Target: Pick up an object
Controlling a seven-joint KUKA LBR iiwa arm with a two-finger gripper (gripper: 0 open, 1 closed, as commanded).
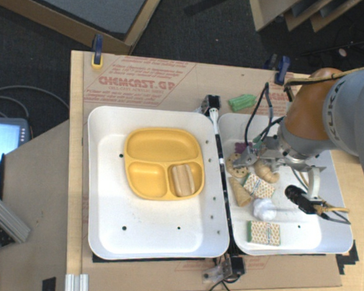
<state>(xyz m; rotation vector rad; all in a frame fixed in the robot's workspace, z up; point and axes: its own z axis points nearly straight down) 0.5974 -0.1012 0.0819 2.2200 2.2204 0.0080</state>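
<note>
Arm (pixel 324 111) low over rt bin (pixel 334 242), wrist down.

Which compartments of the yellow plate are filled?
One: the lower right compartment of the plate holds a tan block. The other two show bare yellow.

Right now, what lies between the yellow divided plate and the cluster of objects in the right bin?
In the camera view, the two bins' adjoining white rims separate the yellow plate from the cluster.
</note>
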